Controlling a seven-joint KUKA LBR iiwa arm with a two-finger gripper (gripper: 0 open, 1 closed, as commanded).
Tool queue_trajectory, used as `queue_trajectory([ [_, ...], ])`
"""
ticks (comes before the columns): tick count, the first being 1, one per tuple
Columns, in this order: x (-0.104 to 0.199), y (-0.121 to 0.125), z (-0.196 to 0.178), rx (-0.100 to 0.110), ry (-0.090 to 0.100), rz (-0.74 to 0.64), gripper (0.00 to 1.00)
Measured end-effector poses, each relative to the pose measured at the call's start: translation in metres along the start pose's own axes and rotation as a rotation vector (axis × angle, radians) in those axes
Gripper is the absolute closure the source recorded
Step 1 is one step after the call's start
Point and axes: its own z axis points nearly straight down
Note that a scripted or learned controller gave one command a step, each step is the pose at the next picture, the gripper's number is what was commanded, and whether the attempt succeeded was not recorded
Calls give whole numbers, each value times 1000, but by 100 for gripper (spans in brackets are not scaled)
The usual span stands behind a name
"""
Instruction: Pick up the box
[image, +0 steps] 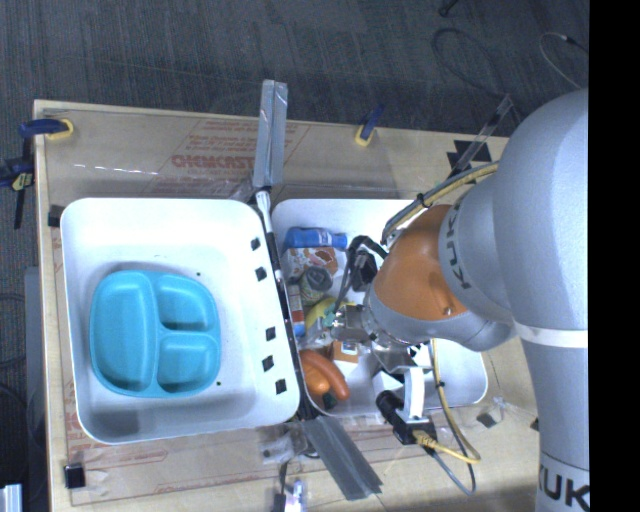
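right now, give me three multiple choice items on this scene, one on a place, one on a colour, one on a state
1. Where does the plate lie?
A. left bin
B. right bin
C. on the bench outside both bins

2. What colour is the plate?
A. red
B. blue
C. green

3. How does the arm stand?
A. parked beyond the bench
B. over the left bin
C. reaching down into the right bin

Answers:
1 A, the plate rests inside the left bin.
2 B, it is light blue with three compartments.
3 C, the arm hangs over the right bin, above the box and other items.
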Motion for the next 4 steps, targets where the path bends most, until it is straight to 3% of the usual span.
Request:
queue_trajectory([
  [1,0,1,-8,3,0,-4,100],
  [2,50,-7,-186,33,16,80,100],
  [3,77,-12,-139,36,14,144,100],
  [4,85,-13,-143,36,12,193,100],
])
